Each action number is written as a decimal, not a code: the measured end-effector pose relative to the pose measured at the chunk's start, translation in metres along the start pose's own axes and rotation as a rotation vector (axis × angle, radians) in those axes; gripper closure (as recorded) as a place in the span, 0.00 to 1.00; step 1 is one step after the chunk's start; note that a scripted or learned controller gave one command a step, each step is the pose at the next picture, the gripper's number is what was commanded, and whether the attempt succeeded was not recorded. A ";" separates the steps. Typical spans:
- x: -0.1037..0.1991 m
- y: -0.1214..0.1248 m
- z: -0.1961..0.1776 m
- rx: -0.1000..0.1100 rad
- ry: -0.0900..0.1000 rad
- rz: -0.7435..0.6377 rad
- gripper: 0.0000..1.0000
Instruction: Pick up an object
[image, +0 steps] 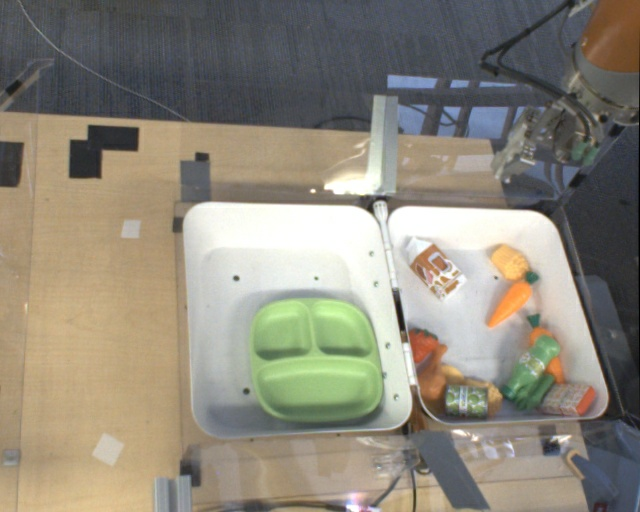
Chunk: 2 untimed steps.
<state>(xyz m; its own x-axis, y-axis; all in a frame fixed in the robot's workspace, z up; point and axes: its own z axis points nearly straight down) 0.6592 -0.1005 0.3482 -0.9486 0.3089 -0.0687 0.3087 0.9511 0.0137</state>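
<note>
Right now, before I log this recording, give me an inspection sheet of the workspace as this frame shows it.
Surface: wooden bench with black markings, bearing two white bins side by side.
Job's things: right bin holds a brown snack packet, a carrot, a round cracker, a green bottle, a green can and a red box, mostly crowded along its near edge.
Clutter: green divided plate in the left bin.
Grippers: claw above the bench beyond the right bin's far right corner, nothing seen between its fingers.
Cables: thin cable across the floor; black cable near the arm.
Surroundings: dark carpet.
</note>
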 end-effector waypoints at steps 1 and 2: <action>-0.003 0.002 -0.014 -0.002 -0.011 -0.004 1.00; -0.005 0.003 -0.027 -0.004 -0.023 -0.007 1.00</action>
<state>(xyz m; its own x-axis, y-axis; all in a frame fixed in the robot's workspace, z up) 0.6630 -0.0989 0.3760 -0.9490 0.3017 -0.0919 0.3014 0.9534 0.0173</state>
